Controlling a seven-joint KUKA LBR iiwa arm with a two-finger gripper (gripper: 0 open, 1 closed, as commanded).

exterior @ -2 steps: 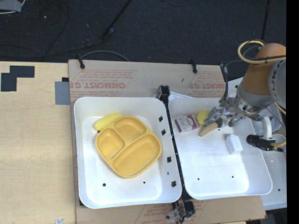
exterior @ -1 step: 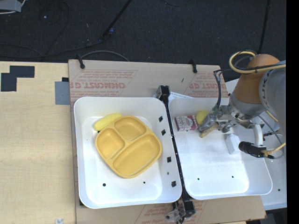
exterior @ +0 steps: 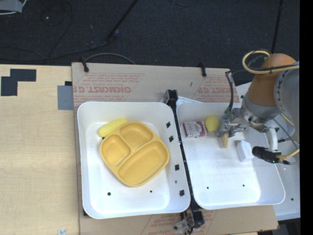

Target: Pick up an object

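Yellow tray [exterior: 134, 153] sits untouched; your gripper [exterior: 225, 133] is low by the ball [exterior: 212, 123], jaws' state unclear, nothing lifted yet.

Left bin [exterior: 93, 190]: yellow plastic divided plate [exterior: 134, 153], yellow banana [exterior: 111, 127] behind it.
Right bin [exterior: 234, 190]: pink packet [exterior: 194, 129], yellow ball [exterior: 212, 123] to its right.

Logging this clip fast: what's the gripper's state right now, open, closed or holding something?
Gripper: cannot be told from this view; it sits low in the right bin, beside the yellow ball, over a small tan object.
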